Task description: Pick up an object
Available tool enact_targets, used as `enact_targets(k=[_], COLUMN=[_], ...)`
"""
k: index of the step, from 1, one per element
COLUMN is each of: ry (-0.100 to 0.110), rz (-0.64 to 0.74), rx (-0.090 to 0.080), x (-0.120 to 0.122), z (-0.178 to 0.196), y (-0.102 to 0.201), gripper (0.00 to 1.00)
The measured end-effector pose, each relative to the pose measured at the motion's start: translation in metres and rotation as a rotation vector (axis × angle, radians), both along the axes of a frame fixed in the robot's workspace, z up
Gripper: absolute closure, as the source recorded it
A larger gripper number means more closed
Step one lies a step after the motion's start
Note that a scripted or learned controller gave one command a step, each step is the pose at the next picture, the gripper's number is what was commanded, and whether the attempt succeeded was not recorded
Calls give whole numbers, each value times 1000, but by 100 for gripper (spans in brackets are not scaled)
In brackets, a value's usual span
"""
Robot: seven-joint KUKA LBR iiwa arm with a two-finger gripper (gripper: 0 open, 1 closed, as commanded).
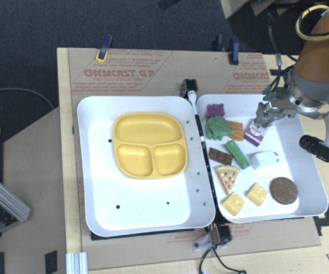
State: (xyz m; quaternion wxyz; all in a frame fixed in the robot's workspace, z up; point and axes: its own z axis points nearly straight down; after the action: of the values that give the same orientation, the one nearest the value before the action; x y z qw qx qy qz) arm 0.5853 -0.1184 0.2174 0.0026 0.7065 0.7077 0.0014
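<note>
Claw (261, 124) over the right bin (310, 170).
It hangs above a small pink-and-white item (255, 136) near the bin's middle; whether the claw is open or closed cannot be told.

The grey arm with its orange band (319, 56) reaches in from the right, its wrist bent downward; the two-finger gripper (261, 125) points down.
</note>
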Motion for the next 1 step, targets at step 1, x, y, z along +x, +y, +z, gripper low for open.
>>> enact_targets(k=[1], ry=[2], rz=[-1], rx=[1], x=[1], z=[8], y=[0], gripper=[100])
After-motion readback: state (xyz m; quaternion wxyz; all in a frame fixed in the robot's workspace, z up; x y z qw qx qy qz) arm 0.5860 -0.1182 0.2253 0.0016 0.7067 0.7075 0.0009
